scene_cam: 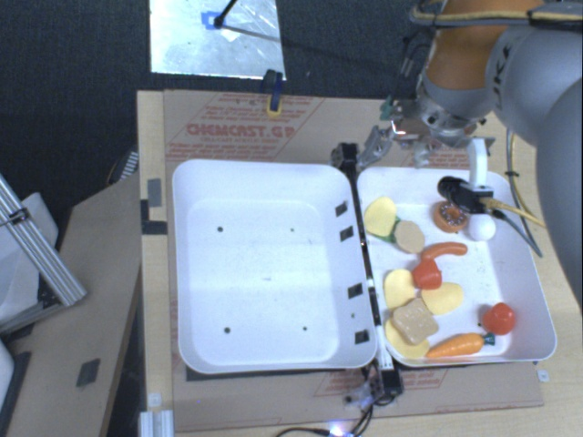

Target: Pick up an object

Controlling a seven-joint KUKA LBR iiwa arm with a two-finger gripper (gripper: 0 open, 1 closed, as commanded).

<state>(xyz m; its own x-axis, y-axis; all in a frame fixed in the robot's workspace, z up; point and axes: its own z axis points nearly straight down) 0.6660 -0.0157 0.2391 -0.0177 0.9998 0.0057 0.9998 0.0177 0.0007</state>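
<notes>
Clearly you're at the approach: your pincer (397, 156) hangs spread and empty above the top rim of the right-hand bin (536, 280), needing a drop onto the yellow slice (381, 215).

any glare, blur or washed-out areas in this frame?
Camera view: the arm looks soft, likely close to the lens, while the toy food in the right bin is fairly sharp. The silvery sheet at the top glares. The left bin is very bright, with faint shading near its walls. There is a small glint at the gripper.
</notes>
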